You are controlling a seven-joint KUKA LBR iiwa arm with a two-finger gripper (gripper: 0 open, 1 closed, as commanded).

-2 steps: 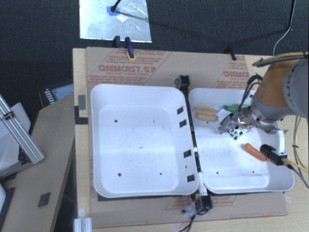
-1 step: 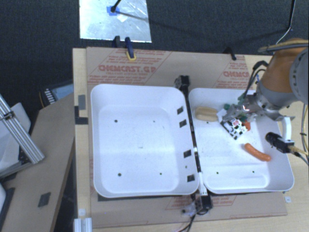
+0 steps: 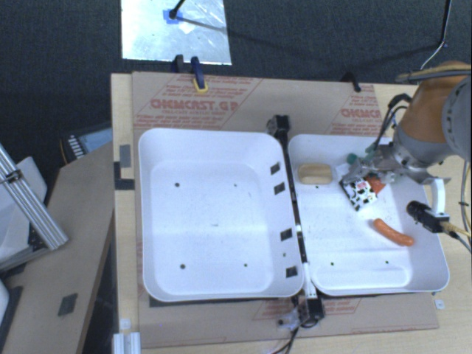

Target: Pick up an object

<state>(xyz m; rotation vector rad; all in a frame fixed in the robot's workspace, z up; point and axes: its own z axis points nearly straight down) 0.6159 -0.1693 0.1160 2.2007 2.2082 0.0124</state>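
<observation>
— Where are you in the pick?

— At the approach, I judge; nothing is lifted. Nearest in the right bin (image 3: 354,271), at 4 o'clock, lies an orange sausage (image 3: 392,232), apart from the rest. Farther back, near 12 o'clock, sits a white block (image 3: 359,192) with coloured marks. My tool (image 3: 369,172) hangs just over its 1 o'clock side, so I take the block as my target. A tan bun (image 3: 315,173) lies at 10 o'clock, near the bin's wall.

— Tool wide or narrow?

— I cannot tell; it is too small and cluttered there to read. Nor can I say whether it touches the block.

— Next move?

— I'd guess a short drop centred on the block, then close and lift straight up, keeping off the bun.

— Anything else unclear?

— A small orange bit (image 3: 378,186) at the block's 3 o'clock: a separate thing or part of the block, I cannot say. My arm is cut off at the 3 o'clock edge.
</observation>
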